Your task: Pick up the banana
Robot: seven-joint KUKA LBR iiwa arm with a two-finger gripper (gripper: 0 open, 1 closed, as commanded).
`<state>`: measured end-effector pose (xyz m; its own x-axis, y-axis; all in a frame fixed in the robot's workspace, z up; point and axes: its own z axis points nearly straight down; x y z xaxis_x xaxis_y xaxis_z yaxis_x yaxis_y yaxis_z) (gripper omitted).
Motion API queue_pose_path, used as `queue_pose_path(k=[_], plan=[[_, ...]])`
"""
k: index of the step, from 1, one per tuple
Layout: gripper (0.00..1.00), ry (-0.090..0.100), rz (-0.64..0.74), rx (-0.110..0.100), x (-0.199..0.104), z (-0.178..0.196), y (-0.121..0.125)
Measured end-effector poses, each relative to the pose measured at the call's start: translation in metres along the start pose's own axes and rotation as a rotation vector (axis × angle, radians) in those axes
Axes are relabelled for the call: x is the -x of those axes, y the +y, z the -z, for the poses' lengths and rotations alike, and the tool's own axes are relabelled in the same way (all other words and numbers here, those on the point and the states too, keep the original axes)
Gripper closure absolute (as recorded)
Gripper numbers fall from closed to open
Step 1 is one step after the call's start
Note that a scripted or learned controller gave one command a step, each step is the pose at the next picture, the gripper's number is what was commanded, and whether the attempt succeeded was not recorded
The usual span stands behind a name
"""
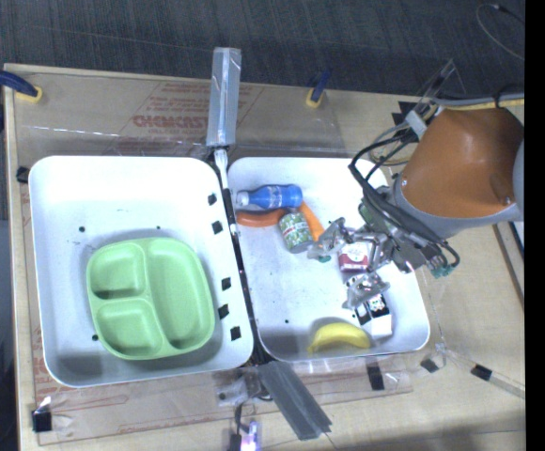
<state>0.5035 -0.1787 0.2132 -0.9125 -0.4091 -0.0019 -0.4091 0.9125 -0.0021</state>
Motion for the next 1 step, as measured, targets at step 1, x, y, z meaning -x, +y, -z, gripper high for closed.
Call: queue_pose_path(k=[1], plan=[[0.0, -0.008, 0.167, -0.006, -0.0179, -0.1096, -0.0147]])
